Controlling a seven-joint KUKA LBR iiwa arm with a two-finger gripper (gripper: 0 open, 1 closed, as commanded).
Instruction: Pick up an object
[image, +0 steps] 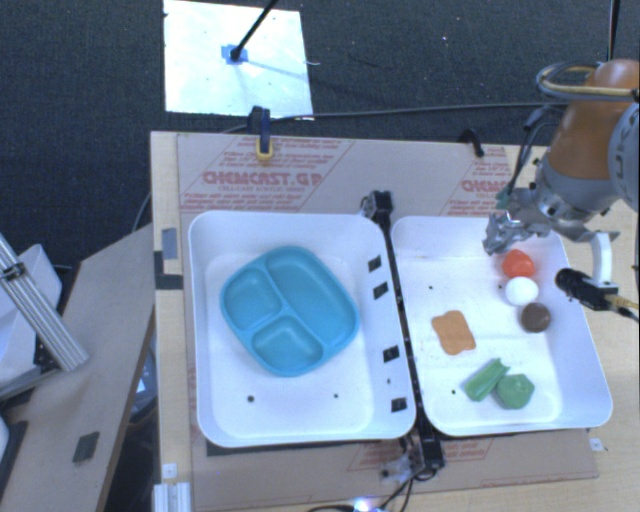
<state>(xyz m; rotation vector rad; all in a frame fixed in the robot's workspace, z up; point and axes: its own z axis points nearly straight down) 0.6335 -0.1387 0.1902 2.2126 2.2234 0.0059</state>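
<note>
Overhead view of the table (170, 300) with two shallow white bins side by side. The left bin (215, 400) holds a blue compartment plate (288, 310); the right bin (590, 395) holds the candidate objects: an orange-red ball (518, 264), a white egg-shaped piece (521, 291) just below it, a dark brown ball (535, 317), a flat orange piece (453, 332) and two green pieces (500, 384) near the front wall. The hand (500, 237) hangs over the far part of the right bin, just beside and above-left of the orange-red ball, with nothing visible between its fingers; whether it is released or clenched cannot be told at this resolution. The step in hand appears to be the approach to a grasp. To do it well, the hand is best centred directly over the orange-red ball, the nearest object, and lowered straight, since the round ball may roll against the neighbouring white piece if struck off-centre.
</note>
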